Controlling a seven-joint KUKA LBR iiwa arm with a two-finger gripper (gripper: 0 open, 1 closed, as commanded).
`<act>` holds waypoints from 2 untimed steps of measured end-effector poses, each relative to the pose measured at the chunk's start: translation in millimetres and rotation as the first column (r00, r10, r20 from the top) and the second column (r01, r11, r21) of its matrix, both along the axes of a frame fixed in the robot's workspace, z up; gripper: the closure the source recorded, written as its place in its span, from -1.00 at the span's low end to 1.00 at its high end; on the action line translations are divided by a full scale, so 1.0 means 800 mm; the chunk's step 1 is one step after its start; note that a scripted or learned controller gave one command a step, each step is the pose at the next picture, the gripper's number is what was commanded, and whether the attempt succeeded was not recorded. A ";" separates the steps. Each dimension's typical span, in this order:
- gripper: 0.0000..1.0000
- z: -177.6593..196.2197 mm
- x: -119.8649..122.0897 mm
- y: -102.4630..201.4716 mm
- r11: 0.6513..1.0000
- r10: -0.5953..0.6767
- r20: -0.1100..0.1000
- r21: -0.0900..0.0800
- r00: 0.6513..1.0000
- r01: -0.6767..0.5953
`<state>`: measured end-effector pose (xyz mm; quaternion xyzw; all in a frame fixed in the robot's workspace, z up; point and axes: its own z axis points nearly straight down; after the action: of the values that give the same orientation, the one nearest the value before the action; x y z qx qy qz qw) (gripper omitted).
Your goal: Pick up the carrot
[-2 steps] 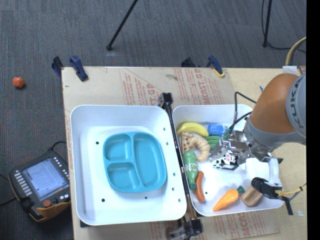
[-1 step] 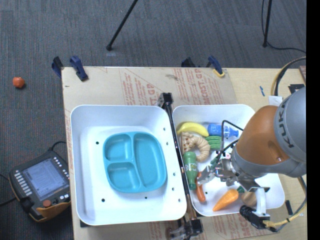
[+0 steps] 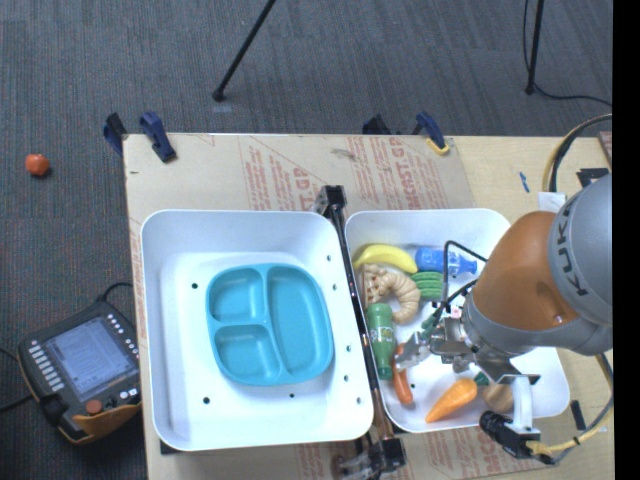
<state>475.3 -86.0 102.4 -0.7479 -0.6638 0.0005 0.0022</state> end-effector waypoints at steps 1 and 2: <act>-1.00 0.016 0.001 -0.004 0.946 0.325 0.003 -0.001 0.946 -0.325; -1.00 -0.019 0.000 -0.003 0.945 0.327 0.002 -0.003 0.945 -0.327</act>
<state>475.4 -88.8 87.3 -0.6275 -0.7786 0.0008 0.0002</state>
